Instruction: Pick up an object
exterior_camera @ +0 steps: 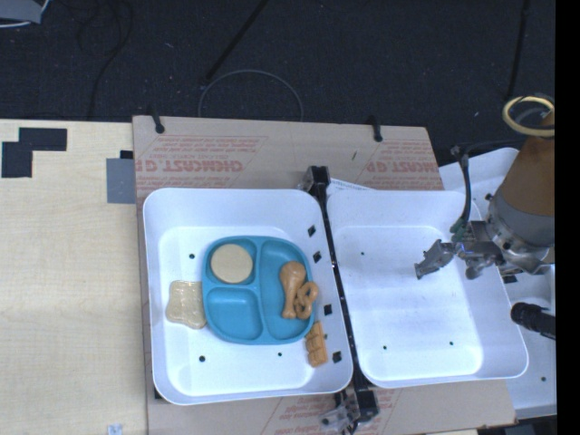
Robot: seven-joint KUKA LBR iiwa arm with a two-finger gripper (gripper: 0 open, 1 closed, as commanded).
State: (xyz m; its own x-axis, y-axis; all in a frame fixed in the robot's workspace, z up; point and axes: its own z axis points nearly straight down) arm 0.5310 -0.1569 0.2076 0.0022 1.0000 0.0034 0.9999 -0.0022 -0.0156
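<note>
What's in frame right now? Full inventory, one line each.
white bins: 2, white, side by side on the bench, left bin, right bin
divided plate: 1, blue, three compartments, in the left bin
round cracker-like disc: 1, tan, in the plate's upper left compartment
pretzel-like piece: 1, brown, in the plate's right compartment
pale flat piece: 1, cream, on the left bin floor against the plate's left edge
small orange-brown piece: 1, left bin floor, below the plate's right corner
cardboard sheet: 1, brown with red print, under the bins
arm: 1, grey with orange band, at right
pincer: 1, grey, over the right bin
</note>
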